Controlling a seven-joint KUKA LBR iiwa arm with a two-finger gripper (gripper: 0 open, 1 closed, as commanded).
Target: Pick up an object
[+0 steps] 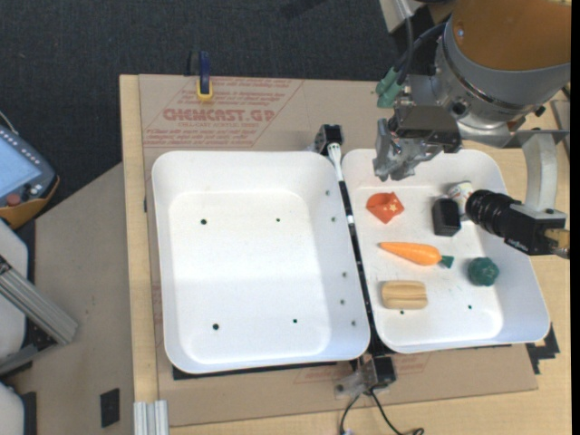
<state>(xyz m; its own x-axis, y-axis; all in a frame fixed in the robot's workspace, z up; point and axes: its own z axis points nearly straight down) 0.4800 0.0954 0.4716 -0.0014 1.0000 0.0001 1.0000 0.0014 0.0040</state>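
Red piece (pixel 385 207) lies in the far half of the right bin (pixel 507 326), toward the wall nearest the left bin (pixel 245 270) but apart from it; my gripper (pixel 400 163) hangs just beyond it, over the bin's far end, and nothing shows in its grasp; whether it is open or closed I cannot tell from this angle.

I judge this piece the nearest candidate; it looks like a small toy, lumpy and roughly wedge-shaped, probably light and fairly stiff, with a smooth skin that may slip; no sign that it is fragile. I would take it across its narrower width, low on the body and near its middle, so it does not squirt out sideways when I close; its uneven faces could tip it in the grip.

It has room around it: the carrot (pixel 412 254) lies nearer the camera, close by but not touching; the tan block (pixel 403 294) sits beyond that, nearer still; the green piece (pixel 483 272) is well apart to the right. The carrot's tapering round body would roll more readily, I think; the red piece seems the safer choice.
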